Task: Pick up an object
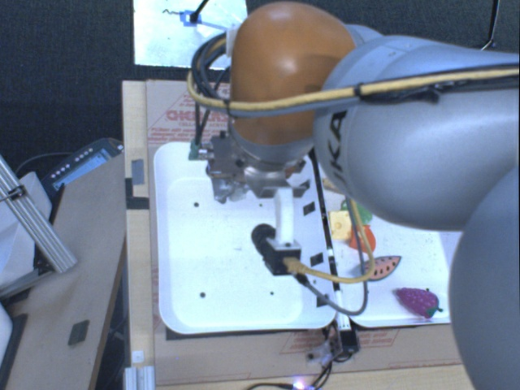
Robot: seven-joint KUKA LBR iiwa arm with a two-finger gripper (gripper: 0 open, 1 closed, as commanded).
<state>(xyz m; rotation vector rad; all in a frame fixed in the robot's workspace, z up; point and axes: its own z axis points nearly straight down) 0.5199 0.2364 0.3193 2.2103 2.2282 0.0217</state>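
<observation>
arm [390,128] over one white bin [187,299]; purple fruit [417,301] in the other.

white bin [187,242] beside 2nd bin [422,254], cardboard [166,112] under, white sheet [162,23] behind

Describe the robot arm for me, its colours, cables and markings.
The arm is smooth, rounded grey casing with a glossy orange band above the wrist. A yellow cable runs along it, dark cables loop beside the band, and black lettering marks the grey shell.
</observation>
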